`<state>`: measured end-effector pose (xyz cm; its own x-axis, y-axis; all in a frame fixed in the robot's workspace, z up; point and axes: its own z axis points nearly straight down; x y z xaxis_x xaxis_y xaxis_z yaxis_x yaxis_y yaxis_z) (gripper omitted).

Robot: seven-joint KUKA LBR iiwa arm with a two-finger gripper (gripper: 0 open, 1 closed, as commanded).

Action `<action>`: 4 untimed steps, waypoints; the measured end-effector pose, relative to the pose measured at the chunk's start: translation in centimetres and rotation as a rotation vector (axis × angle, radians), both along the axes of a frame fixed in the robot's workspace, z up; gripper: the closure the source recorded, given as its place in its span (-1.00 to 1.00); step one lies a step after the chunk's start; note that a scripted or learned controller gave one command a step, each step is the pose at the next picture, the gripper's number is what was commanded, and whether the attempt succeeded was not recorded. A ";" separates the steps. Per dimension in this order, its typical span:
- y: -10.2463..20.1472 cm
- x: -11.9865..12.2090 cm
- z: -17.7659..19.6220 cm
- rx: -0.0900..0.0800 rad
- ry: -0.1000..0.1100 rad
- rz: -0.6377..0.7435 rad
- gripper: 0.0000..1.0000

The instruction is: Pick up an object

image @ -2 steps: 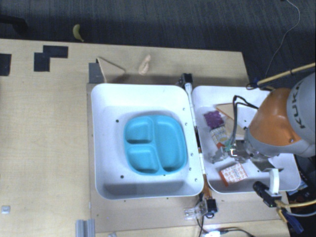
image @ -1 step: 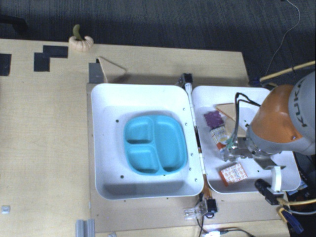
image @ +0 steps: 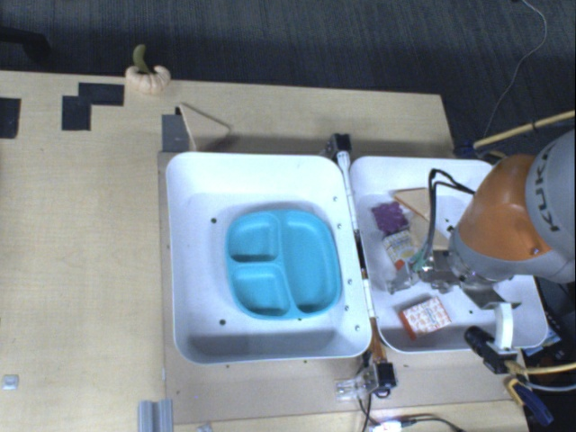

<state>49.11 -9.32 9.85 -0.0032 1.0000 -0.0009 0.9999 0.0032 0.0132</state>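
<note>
In the right bin (image: 540,327), near its middle: gripper (image: 430,268) low among clutter, jaw state unreadable. Purple object (image: 388,215) toward the far edge, red-white packet (image: 425,316) toward the near edge. Advice: centre over one item, descend straight, avoid the bin wall.

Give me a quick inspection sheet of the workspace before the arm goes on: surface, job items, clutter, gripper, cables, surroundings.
Surface: tan bench bearing two white bins, left bin and right bin.
Job's things: in the right bin, a purple object, a clear packet, a red and white packet and a tan flat piece.
Clutter: blue divided tray in the left bin; small pale gourd at the bench's far edge.
Gripper: gripper low over the right bin beside the clear packet; finger state cannot be told.
Cables: black cable looping over the arm; thin cord on the floor.
Surroundings: dark carpet.
</note>
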 end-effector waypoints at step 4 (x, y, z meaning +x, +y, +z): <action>-0.6 5.4 -1.1 0.000 0.005 0.000 -1.00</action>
<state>54.49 -9.92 8.72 -0.0028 1.0000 -0.0009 1.0000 0.0028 0.0080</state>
